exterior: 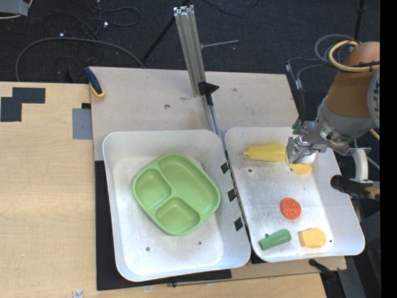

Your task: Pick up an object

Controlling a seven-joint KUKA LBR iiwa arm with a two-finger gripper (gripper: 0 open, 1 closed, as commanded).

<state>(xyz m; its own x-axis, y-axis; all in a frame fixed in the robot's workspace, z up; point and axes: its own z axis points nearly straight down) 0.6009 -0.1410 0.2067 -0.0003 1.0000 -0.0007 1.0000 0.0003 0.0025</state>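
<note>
My two-finger metal claw (300, 152), grip state indeterminable, is hanging at the right white bin's (347, 244) far edge; the yellow plastic corn cob (265, 153) risks rolling away.

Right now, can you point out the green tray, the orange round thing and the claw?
green tray (177, 193): camera view, on its central divider.
orange round thing (290, 208): camera view, middle of its top face.
claw (300, 152): camera view, at its metal tip beside the yellow piece.
</note>
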